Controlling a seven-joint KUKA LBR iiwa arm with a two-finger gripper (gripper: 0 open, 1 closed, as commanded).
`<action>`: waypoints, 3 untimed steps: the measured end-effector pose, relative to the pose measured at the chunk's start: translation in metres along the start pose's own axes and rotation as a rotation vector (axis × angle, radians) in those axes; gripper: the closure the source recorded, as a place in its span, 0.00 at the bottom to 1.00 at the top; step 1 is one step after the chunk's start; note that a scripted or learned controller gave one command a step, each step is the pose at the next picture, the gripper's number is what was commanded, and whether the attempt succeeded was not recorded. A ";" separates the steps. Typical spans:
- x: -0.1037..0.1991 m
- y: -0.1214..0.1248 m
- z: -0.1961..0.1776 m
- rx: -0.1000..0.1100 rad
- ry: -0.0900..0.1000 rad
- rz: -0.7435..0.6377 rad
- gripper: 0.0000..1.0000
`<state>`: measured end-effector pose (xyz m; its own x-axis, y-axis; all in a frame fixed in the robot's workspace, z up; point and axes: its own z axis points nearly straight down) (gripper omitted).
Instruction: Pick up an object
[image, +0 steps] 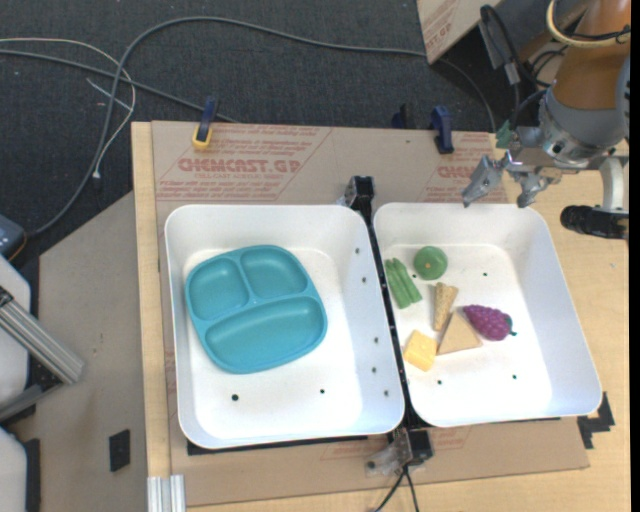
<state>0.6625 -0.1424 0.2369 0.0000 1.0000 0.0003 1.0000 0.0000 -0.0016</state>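
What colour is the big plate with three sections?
The plate is turquoise blue, seen in the camera view, in the left bin.

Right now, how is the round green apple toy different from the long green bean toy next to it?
The round green apple toy is ball-shaped; the long green bean toy is a flat strip. The apple has a dark dimple on top; the bean shows lengthwise ridges. The apple lies nearer the bin's back wall, the bean nearer the divider. Both are green and lie in the right white bin.
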 end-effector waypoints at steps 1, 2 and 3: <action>0.000 0.000 0.000 -0.001 0.000 0.000 0.00; 0.004 -0.009 0.050 0.000 0.001 -0.001 0.00; -0.004 -0.006 0.096 0.000 0.000 0.000 0.00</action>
<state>0.6564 -0.1468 0.1405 0.0003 1.0000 0.0006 1.0000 -0.0003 -0.0021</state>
